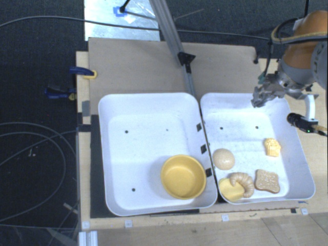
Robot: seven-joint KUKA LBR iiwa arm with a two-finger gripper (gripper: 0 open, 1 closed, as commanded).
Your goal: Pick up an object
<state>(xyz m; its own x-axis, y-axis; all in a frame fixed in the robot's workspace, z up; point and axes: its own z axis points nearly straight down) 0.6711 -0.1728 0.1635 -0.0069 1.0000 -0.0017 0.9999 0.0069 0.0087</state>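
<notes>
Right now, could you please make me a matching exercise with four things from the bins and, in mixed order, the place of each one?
Things:
1. yellow bowl
2. round bun
3. toast slice
4. gripper

Places:
A. right bin, near corner at the right
B. over the right bin's far edge
C. left bin, near right corner
D. right bin, beside the divider

Pairs: 1-C, 2-D, 3-A, 4-B

Yellow bowl (183, 176) upright, left bin; toy foods (254, 174) right bin
</notes>
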